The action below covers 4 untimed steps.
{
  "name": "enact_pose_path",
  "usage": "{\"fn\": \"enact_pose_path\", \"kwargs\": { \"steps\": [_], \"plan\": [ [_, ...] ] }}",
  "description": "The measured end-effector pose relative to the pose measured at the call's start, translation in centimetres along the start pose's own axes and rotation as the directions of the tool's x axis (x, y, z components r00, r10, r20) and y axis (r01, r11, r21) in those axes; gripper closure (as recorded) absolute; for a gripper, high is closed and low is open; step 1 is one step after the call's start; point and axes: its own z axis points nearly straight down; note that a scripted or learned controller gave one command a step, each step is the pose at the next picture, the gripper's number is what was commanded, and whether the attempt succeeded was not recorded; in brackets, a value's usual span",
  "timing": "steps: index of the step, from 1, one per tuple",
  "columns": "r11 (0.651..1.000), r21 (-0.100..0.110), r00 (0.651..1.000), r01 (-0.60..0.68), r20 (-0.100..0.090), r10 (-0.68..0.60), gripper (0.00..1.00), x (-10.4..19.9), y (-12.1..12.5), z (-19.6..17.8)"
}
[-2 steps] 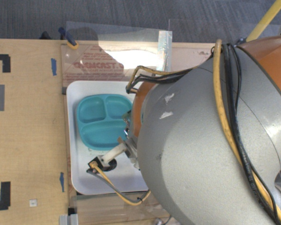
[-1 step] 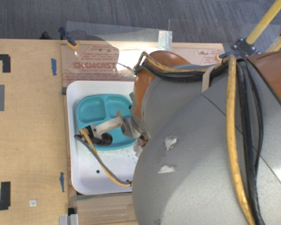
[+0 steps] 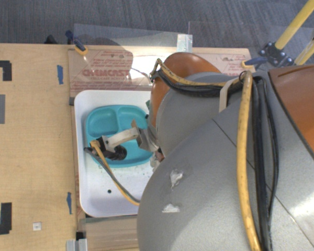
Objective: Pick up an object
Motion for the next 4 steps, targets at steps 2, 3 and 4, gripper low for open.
{"fn": "enact_pose_path", "kwargs": {
  "steps": [2,3,4],
  "plan": [
    [1.0,-0.001,1.0,-0.002,-0.001,0.002,1.0,0.2,0.0,-1.9],
    [1.0,-0.002,1.0,-0.003,-0.001,0.003,1.0,0.2,0.0,-2.8],
    [1.0,-0.002,1.0,-0.004,-0.001,0.004,1.0,0.3,0.0,-3.7]
  ]
}}
